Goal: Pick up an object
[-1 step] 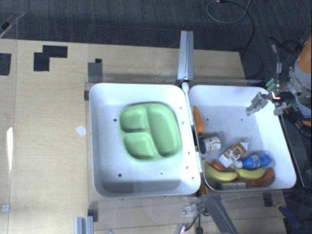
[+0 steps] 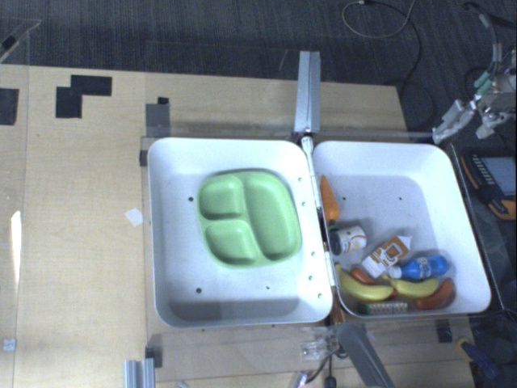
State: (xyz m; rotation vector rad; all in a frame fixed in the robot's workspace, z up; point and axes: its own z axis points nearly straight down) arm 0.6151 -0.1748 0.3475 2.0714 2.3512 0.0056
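I see two white bins: the left bin (image 2: 170, 241) holds a green divided tray (image 2: 246, 217); the right bin (image 2: 428, 176) holds bananas (image 2: 367, 288), a blue bottle (image 2: 423, 268), a small carton (image 2: 388, 253), a can (image 2: 349, 238) and a carrot (image 2: 328, 198) along its near and left sides. The gripper (image 2: 477, 115) hangs beyond the right bin's far right corner; I cannot tell its state.

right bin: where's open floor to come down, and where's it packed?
Open floor in the right bin: the far half, bordered by the carrot on the divider side and the far and right walls. Packed: the near strip, where the can, carton, blue bottle and bananas crowd together.
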